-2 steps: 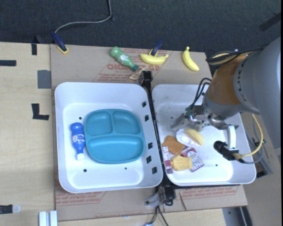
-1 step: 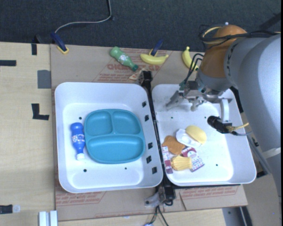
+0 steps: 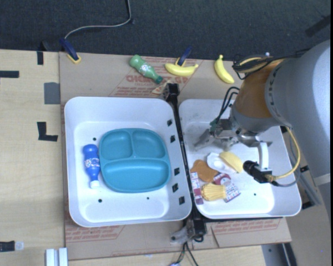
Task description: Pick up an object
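The camera view looks down on two white bins set side by side on the bench. The left bin (image 3: 77,148) holds a blue divided plate (image 3: 135,160) with a small blue bottle (image 3: 91,164) lying just beside its left edge. The right bin (image 3: 283,201) holds a loose huddle of small play-food pieces: a brown cookie-like piece (image 3: 204,170), a white piece (image 3: 215,162), a pale yellow wedge (image 3: 231,161), a yellow ridged piece (image 3: 213,192) and a red-and-white packet (image 3: 231,190), several of them touching.

The arm reaches in from the right, its orange band above the wrist, and the gripper (image 3: 206,139) hangs low over the upper part of the right bin, just above the huddle. Whether it is open or closed cannot be told from here, and nothing is seen held in it.

Beyond the bins, on the cardboard, lie a green bottle (image 3: 145,69) and two bananas (image 3: 181,68) (image 3: 223,71).

The nearest candidates are the white piece and the yellow wedge. They look like light, hollow, stiff plastic with smooth, rather slippery surfaces, likely to skid or pop out of a pinch. The wedge seems best taken across its narrow width, near the middle, from straight above; the crowding neighbours could get nudged or caught along with it.
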Action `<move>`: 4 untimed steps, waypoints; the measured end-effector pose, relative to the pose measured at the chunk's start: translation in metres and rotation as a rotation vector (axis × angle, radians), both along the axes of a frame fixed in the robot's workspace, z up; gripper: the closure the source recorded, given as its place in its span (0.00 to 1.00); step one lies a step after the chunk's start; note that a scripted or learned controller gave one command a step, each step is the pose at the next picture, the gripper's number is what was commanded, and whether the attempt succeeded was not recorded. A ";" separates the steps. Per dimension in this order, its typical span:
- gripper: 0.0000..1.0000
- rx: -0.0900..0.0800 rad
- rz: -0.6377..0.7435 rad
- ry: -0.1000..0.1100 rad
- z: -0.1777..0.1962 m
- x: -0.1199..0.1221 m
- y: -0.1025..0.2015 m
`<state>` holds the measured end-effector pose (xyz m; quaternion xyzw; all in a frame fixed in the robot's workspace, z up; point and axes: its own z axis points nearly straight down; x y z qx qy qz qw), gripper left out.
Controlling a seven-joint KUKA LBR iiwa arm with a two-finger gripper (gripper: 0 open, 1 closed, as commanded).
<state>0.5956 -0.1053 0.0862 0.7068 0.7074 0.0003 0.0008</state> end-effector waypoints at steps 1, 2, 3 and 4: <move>0.00 0.001 0.000 0.003 0.009 0.037 0.011; 0.00 -0.001 0.000 -0.001 0.000 -0.028 0.004; 0.00 -0.001 0.000 -0.002 0.000 0.008 0.011; 0.00 -0.001 0.001 -0.001 -0.001 0.073 0.010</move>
